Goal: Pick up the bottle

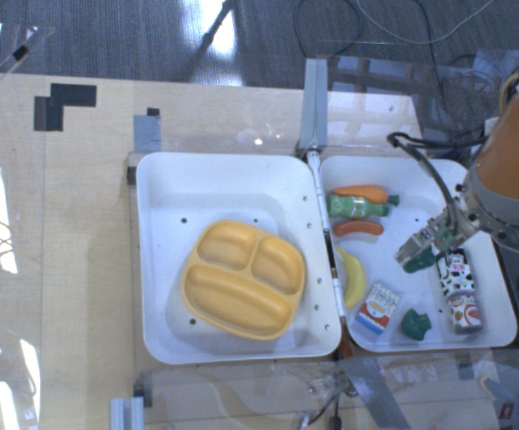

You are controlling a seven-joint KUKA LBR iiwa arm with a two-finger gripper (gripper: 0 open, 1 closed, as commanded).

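Nearest the camera, along the front edge of the right bin [507,334], lie a small juice carton [378,308], a dark green lump [415,324] and a cow-patterned carton [457,289], the last lying against the right wall. Both bins sit on a pale wooden bench [62,240] with black squares marked at its far left corner; beyond it is grey carpet crossed by black cables. A yellow divided plate [244,278] fills the middle of the left bin [151,240]. The bottle [358,207], green with an orange cap, lies on its side near the right bin's back left corner, between a carrot [360,192] behind it and a sausage [358,228] in front. A banana [352,277] lies along the left wall. The gripper [418,253] hovers over the bin's middle, well apart from the bottle; whether its fingers are spread or closed, I cannot tell. The arm is cut off at the right edge.
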